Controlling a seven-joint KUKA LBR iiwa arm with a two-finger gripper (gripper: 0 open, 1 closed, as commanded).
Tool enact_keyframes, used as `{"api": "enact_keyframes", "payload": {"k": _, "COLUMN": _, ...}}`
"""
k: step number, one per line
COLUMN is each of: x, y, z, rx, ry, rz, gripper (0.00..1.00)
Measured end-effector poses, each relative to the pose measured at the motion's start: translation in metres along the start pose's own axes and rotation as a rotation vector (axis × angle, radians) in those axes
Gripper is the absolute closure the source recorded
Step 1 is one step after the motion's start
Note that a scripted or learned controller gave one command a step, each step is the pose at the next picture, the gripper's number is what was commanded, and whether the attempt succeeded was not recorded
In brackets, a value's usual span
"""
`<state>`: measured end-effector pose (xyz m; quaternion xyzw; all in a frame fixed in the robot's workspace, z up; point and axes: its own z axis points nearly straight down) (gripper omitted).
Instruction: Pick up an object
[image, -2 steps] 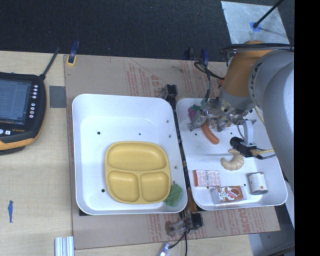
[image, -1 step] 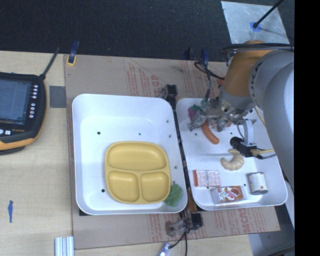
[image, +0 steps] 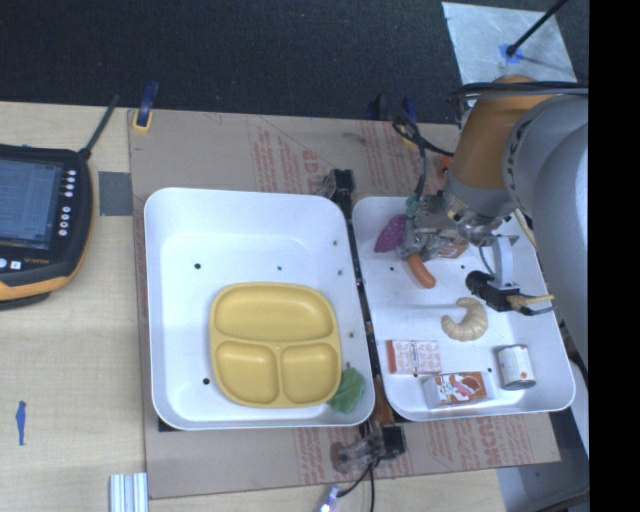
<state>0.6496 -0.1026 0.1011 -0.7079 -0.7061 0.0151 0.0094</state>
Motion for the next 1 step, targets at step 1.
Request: {"api": "enact_keyframes", "payload": {"k": 1, "x": 0.0663, "y": -0.0446, "z": -0.0906, "rx": -0.031, "ry": 0.008, "rz": -0.009, "gripper": 1.00}}
